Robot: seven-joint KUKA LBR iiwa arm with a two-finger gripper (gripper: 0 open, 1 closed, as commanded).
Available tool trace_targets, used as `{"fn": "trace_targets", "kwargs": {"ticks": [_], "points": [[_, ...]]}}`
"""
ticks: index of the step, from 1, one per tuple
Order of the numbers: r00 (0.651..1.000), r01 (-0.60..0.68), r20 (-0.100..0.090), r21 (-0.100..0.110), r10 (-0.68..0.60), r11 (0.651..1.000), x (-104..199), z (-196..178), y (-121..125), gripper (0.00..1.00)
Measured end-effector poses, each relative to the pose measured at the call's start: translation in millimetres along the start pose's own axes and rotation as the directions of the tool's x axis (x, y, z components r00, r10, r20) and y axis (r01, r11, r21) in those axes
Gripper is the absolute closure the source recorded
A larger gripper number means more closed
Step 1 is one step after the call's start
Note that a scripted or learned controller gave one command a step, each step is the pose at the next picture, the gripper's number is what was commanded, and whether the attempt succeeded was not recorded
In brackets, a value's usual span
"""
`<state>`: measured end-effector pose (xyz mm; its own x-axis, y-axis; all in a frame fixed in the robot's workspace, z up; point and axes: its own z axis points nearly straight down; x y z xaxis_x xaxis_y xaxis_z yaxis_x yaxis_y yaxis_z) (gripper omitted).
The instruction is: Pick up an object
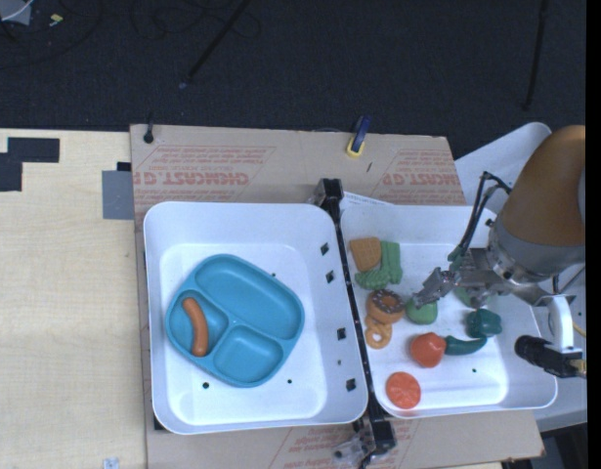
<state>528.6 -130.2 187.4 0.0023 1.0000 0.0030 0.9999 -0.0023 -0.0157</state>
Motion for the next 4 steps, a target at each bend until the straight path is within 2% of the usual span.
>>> {"fn": "trace_targets", "kwargs": {"ticks": [1, 2, 3, 4], "points": [[1.000, 0.002, 0.002, -0.014, -0.002, 1.000, 0, -7, 3, 0.00], [1.000, 0.003, 0.001, -0.009, -0.003, 1.000, -2, 56, 6, 0.00], [1.000, 0.002, 0.002, -0.011, -0.002, 1.000, -1, 102, 6, 0.00], [1.000, -0.004, 0.002, -0.013, 0.004, 1.000, -2, 90, 6, 1.00]]}}
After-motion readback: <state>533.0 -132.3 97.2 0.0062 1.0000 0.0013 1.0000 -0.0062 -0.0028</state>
